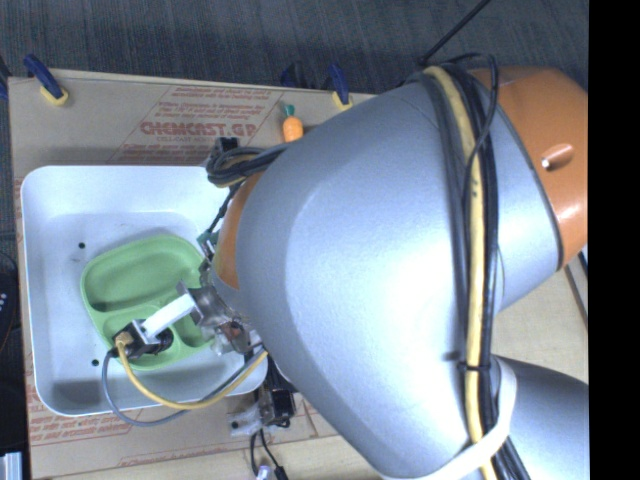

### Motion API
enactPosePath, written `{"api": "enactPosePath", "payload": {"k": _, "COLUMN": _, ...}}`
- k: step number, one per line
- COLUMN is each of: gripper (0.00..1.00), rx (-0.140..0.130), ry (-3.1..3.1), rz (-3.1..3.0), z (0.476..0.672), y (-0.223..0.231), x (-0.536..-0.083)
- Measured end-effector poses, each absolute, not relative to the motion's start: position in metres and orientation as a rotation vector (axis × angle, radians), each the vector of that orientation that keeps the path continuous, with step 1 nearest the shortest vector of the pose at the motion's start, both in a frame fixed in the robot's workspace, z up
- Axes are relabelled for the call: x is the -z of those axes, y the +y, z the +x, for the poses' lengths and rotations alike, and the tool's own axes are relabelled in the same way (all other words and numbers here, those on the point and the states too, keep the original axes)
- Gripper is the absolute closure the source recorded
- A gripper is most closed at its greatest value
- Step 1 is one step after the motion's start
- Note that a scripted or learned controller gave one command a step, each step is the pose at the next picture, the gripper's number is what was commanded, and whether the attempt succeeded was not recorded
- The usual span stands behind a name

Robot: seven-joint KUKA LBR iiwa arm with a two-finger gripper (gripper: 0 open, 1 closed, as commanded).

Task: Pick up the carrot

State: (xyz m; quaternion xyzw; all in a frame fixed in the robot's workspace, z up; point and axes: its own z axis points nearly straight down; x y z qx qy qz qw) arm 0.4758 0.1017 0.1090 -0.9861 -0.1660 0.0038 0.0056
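Gripper [215, 316] low over green bowl [135, 268] in left bin [45, 298]; apart or together, cannot tell. Carrot [291, 128] lies outside bin on cardboard [190, 118], so reach looks off target.

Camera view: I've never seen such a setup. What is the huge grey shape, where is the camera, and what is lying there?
The camera is fixed above a bench and looks down at a slant. The huge grey shape with the orange band is a robot arm. It reaches in from the right and hides much of the bench. Its pincer is down by a green dish that lies in a white bin. Whether it holds anything cannot be seen. The carrot it should pick up lies outside the bin, on the brown cardboard beyond the far rim.
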Motion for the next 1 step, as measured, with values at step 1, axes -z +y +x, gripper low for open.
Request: {"api": "enactPosePath", "payload": {"k": 1, "gripper": 1.00, "rx": -0.010, "ry": -0.395, "rz": -3.111, "z": 0.4758, "y": 0.1000, "x": -0.1355}}
